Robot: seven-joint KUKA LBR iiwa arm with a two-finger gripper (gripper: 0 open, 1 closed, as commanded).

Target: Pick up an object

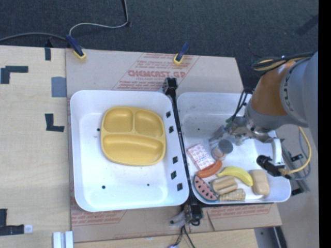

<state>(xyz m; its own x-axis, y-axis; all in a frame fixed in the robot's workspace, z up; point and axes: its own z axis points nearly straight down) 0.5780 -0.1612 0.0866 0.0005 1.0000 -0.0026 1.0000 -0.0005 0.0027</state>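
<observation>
Gripper [221, 142] hovers in right bin [207, 112]; banana [237, 174] lies just below.

A single fixed camera hangs above the desk [31, 138] and looks down at a slight slant, far enough to take in both white bins whole: the left bin [83, 190] and the right bin [207, 107]. The arm [282, 94] enters from the frame's right side.
</observation>
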